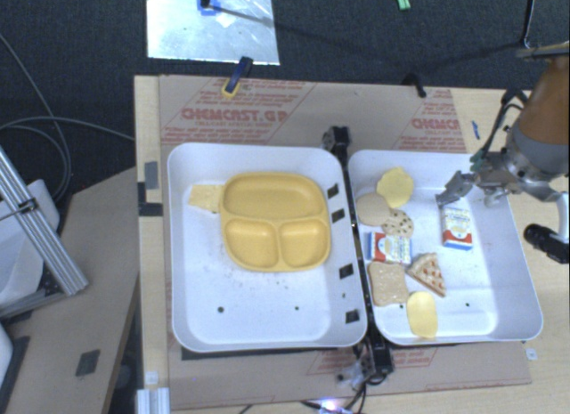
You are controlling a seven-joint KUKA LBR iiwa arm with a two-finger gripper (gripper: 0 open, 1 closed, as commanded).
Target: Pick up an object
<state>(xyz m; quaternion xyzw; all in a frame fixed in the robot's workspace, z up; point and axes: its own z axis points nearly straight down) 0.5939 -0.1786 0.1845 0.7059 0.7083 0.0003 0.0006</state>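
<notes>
My gripper [472, 193] hovers over the upper right part of the right bin [508, 305], open, with nothing between its fingers. Just below it lies a small white carton with red print [457, 227]. To the left sit a yellow round piece [394, 187], a beige disc [371, 209], a chip cookie [399, 223], a red and blue packet [390, 247], a toast slice [387, 283], a pizza wedge [427, 271] and a yellow oval [422, 314].
The left bin [191, 314] holds a yellow divided tray [274, 221] and a pale cheese slice [205, 197]. Black clips [337, 139] run along the seam between the bins. A black part [548, 243] juts in at the right bin's edge. A metal frame [36, 225] stands at left.
</notes>
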